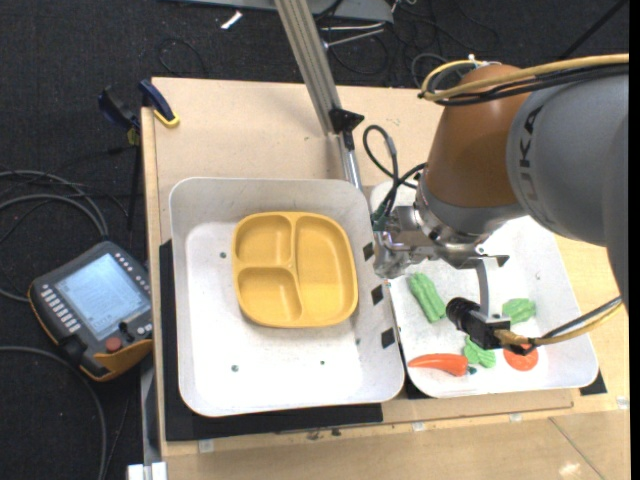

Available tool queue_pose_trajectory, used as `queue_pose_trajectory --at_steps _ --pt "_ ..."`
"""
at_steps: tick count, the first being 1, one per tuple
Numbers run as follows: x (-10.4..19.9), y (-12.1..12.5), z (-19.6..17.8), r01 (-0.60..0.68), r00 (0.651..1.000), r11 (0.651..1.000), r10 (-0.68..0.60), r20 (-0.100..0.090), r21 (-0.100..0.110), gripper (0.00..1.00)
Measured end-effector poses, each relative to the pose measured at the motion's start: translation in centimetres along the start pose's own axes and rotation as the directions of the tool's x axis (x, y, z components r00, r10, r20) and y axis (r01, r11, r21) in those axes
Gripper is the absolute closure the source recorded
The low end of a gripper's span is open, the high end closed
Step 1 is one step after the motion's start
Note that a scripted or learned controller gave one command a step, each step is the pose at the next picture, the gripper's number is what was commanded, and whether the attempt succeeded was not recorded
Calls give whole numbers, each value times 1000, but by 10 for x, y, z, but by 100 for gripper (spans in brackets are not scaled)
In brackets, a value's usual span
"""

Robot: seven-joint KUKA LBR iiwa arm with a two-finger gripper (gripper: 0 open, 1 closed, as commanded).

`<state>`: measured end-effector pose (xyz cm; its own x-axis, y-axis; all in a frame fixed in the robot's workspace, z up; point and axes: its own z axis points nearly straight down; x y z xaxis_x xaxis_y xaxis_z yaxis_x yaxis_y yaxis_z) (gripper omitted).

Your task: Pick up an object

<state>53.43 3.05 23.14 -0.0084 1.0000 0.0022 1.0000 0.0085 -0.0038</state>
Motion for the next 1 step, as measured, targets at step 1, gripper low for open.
queue_pose_trajectory --at_steps 1 --pt "48 -6 -4 0 1000 1000 0 0 -3 100"
